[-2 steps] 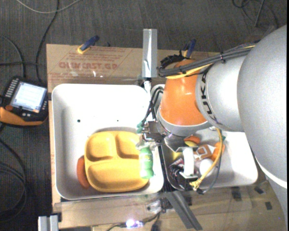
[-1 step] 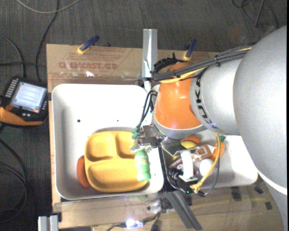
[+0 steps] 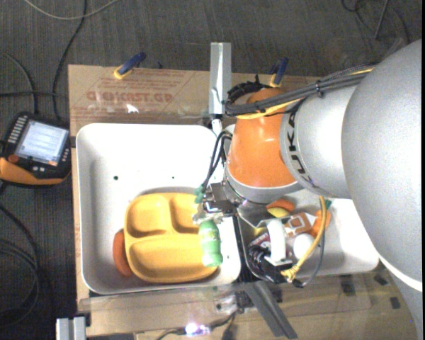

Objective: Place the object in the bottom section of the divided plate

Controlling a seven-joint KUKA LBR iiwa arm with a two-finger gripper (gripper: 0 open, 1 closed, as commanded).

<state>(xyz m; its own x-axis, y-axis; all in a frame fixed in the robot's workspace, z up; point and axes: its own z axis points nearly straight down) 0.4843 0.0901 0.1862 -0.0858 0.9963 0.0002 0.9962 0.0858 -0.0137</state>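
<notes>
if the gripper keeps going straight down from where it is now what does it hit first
Most likely the yellow divided plate: the gripper hangs over its right edge with a green bottle-like object below it. Depth is hard to judge from above.

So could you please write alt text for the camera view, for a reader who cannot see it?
A grey and orange robot arm reaches over two white bins, its gripper above a green plastic bottle at the right edge of a yellow divided plate in the left bin.
</notes>
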